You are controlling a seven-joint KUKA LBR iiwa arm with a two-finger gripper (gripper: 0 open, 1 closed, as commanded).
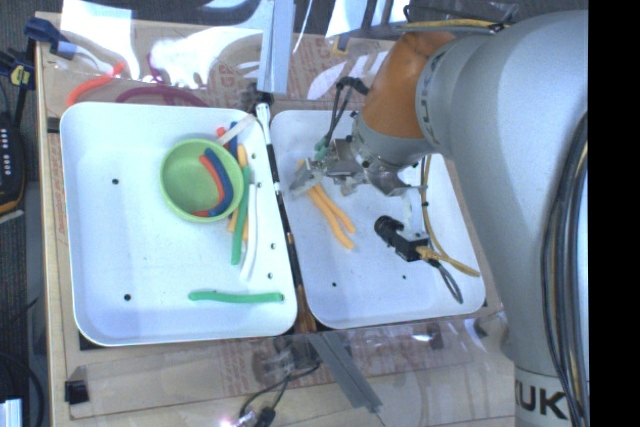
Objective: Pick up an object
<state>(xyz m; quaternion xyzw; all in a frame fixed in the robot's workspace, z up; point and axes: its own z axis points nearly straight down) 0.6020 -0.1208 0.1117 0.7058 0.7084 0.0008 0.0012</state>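
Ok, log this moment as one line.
arm: over right white bin | hand: above orange sticks | grasp: unclear | green bowl: left white bin

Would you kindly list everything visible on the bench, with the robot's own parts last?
bins: two, white, side by side on the bench.
bowl: one, green, left bin, with red and blue curved pieces inside.
green strip: one, left bin, near front edge.
sticks: several, orange, green and white, left bin beside the bowl.
orange sticks: two, right bin, below the claw.
arm: one, grey with orange band, over right bin.
claw: one, above right bin.
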